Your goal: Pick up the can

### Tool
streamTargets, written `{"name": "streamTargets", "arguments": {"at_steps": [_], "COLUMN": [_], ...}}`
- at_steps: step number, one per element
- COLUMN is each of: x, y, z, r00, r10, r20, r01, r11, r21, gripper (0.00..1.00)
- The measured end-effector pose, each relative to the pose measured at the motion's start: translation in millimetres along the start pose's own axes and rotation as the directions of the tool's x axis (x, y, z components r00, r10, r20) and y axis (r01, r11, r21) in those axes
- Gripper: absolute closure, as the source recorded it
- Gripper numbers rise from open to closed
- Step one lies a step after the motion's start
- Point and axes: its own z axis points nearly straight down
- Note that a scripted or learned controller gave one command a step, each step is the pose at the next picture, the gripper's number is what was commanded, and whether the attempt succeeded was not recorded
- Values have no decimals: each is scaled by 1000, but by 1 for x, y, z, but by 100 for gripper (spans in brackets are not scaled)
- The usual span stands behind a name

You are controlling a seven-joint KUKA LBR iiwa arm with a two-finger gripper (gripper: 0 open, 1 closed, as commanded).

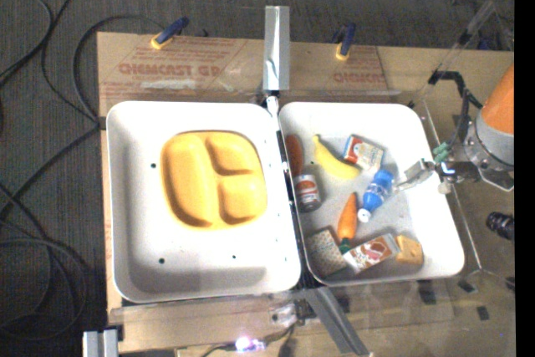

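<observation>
The can (308,191) is small, with a red label and a silver top. It stands in the right bin (435,217) against the left wall. A brown sausage (294,152) lies just behind it. My gripper (418,174) reaches in over the right bin's right edge, just right of a blue bottle (377,189) and well to the right of the can. Nothing shows in its grasp.
The right bin also holds a banana (333,159), a small red-and-white carton (364,151), a carrot (347,218), a grey packet (324,250), a juice box (371,253) and a bread piece (409,250). A yellow divided tray (215,178) lies in the left bin (134,263).
</observation>
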Motion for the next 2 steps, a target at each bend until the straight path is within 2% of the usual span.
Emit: {"name": "streamTargets", "arguments": {"at_steps": [1,2], "x": [3,22], "y": [123,129], "z": [86,91], "r00": [1000,967], "r10": [-28,253], "r20": [7,25], "r01": [28,-251], "r11": [1000,966], "r21": [-9,-58], "gripper": [0,0]}}
